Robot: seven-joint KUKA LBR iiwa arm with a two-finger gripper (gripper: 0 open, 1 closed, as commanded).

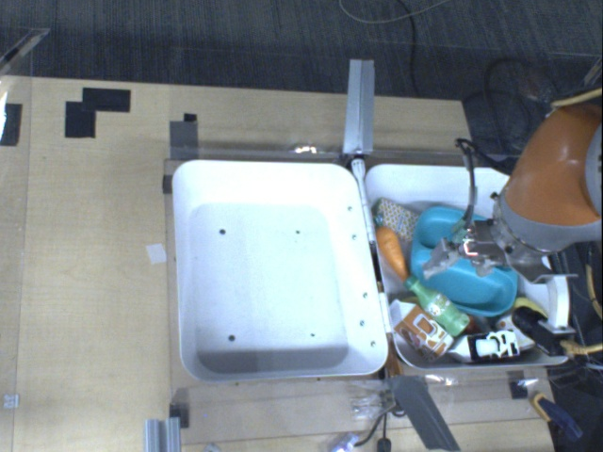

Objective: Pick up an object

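- The blue bowl [476, 285] lies in the right bin [415, 179], with the end effector [468, 250] low over its near rim; how wide it stands I cannot tell
- Touching the bowl's left side: an orange carrot [392, 252] and a green bottle [438, 307]
- Below the bowl sit a brown packet [421, 332] and a black-and-white item [497, 346]
- Left of the bowl's bin stands the left bin [273, 271] on the desk [85, 281]

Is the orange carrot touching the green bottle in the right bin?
Apart. In the camera view, the carrot lies by the bin's left wall, and the green bottle lies lower right of it, with a strip of white bin floor between them.
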